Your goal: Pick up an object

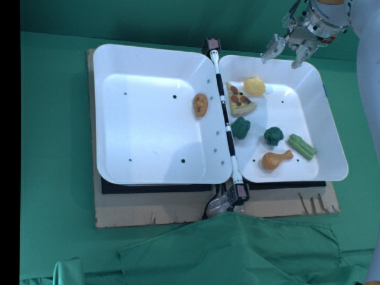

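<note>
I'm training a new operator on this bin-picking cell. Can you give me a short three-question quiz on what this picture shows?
1. True or false: the gripper holds the pizza slice.
2. Which bin holds the peach-coloured toy: left or right in the view?
3. What lies nearest the drumstick? A) lemon B) green stalks C) peach-coloured toy

Key: 1 false, its jaws are open with nothing between them; 2 left; 3 B.
</note>
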### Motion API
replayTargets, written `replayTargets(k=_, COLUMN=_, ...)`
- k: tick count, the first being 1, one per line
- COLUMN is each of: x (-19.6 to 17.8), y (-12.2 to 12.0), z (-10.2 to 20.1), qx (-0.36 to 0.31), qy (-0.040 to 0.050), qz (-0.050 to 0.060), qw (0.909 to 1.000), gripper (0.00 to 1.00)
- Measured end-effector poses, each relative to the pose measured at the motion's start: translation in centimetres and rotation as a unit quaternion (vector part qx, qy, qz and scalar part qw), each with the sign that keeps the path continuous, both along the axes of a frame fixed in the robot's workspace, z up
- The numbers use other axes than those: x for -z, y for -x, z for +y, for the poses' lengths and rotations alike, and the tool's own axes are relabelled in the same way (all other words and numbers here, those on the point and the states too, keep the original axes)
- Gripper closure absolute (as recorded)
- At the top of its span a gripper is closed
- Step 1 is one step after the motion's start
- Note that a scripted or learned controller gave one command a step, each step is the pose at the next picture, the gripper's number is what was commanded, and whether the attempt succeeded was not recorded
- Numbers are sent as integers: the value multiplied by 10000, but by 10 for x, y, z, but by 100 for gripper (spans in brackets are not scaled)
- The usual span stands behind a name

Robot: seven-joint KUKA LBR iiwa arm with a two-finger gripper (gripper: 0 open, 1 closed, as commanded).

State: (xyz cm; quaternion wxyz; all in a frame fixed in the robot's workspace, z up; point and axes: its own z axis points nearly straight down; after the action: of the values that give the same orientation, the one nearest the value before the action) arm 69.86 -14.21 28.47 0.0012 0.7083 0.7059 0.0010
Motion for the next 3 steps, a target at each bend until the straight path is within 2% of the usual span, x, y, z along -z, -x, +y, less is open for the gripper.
replayTargets(k=1, x=75, y=56, z=-48, qx=31, qy=10, qz=47, qw=10000, gripper=0)
replayTargets(k=2, x=68, y=30, z=-45, qx=-8, qy=17, qz=-26, qw=10000, gripper=0)
replayTargets(k=3, x=84, y=81, z=-46, qx=8, qy=8, qz=24, qw=10000, gripper=0)
